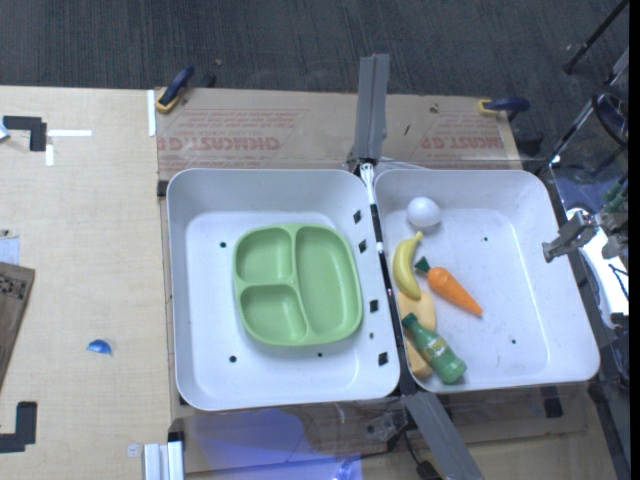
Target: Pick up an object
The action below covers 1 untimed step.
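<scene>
Gripper [568, 236] at right bin's [535, 363] right rim, jaw state unclear; banana [405, 266], carrot [454, 290], green bottle [436, 350], white ball [423, 211] inside; green tray [298, 286] in left bin [200, 348].

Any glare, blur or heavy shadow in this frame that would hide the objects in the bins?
Camera view: lighting is even and soft; the green plate, banana, carrot, green bottle and white ball read clearly with faint shadows. A bluish-white glare patch lies below the left bin. The right edge near the gripper is cluttered and slightly soft.
</scene>
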### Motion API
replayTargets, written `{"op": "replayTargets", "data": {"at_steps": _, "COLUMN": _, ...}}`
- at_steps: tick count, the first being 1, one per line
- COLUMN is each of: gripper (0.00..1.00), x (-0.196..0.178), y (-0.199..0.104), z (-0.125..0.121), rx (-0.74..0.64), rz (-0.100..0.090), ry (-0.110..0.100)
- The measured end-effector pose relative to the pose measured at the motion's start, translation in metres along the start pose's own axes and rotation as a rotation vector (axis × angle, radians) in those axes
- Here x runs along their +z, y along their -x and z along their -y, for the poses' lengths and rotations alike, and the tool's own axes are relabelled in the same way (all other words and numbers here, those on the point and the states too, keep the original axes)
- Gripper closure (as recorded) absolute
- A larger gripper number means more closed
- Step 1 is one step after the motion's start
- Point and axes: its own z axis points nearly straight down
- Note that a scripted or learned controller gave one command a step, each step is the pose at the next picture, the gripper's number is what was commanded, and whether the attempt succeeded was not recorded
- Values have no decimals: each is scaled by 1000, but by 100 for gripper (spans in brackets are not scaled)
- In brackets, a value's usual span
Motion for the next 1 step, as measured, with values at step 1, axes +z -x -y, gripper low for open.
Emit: {"op": "replayTargets", "data": {"at_steps": 1, "gripper": 0, "x": 114, "y": -38, "z": -64, "rx": 8, "rz": -1, "ry": -3}}
